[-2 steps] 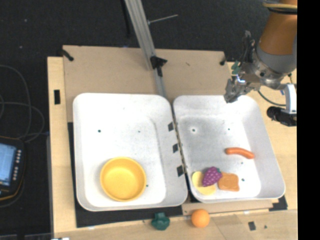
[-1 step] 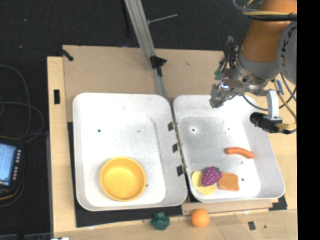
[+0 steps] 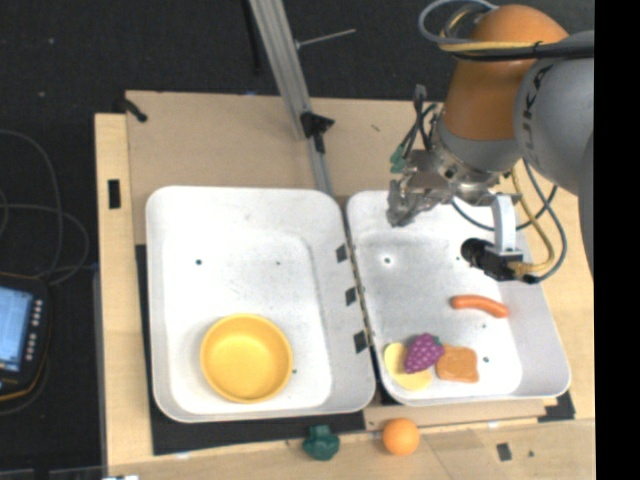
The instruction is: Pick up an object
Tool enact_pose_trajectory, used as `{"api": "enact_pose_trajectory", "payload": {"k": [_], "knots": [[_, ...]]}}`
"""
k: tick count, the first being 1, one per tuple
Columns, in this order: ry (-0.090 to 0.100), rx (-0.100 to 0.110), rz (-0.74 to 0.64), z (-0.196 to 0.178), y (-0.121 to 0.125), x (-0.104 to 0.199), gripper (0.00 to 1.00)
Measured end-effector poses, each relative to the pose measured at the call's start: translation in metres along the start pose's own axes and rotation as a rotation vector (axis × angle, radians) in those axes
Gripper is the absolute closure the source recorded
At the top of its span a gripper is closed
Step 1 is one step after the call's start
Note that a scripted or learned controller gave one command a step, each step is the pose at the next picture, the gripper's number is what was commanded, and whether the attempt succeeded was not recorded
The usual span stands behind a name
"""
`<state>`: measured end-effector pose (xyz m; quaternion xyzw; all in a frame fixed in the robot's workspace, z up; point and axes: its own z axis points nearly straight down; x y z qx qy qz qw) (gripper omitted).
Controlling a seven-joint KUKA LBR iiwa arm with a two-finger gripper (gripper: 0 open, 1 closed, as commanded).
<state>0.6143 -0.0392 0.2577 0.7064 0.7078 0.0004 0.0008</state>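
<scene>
Hovering at the right bin's point(image 3: 530, 368) far-left corner, the gripper point(image 3: 405, 206); finger state unreadable. Smooth plastic toys cluster along the near edge, well apart from it: purple grapes point(image 3: 424, 349), pale yellow disc point(image 3: 403, 363), orange wedge point(image 3: 459, 365), slim carrot point(image 3: 480, 305). Round yellow bowl point(image 3: 246, 357) sits in the left bin point(image 3: 180, 218).

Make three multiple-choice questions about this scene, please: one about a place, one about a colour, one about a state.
1. Where is the yellow bowl?
A. left bin
B. right bin
C. on the bench outside the bins

2. What colour is the grape cluster?
A. green
B. purple
C. red

3. How does the orange ball lie?
A. inside the bowl
B. under the gripper
C. on the bench, outside both bins

Answers:
1 A, it sits in the near part of the left bin.
2 B, it is plainly purple.
3 C, it rests in front of the right bin.
</scene>
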Motion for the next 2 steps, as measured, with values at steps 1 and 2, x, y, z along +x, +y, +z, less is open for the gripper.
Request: {"api": "enact_pose_trajectory", "payload": {"k": [1, 2], "knots": [[0.001, 0.001, -0.001, -0.005, -0.015, 0.052, 1.00], [0.001, 0.001, -0.001, 0.004, -0.028, 0.109, 1.00]]}}
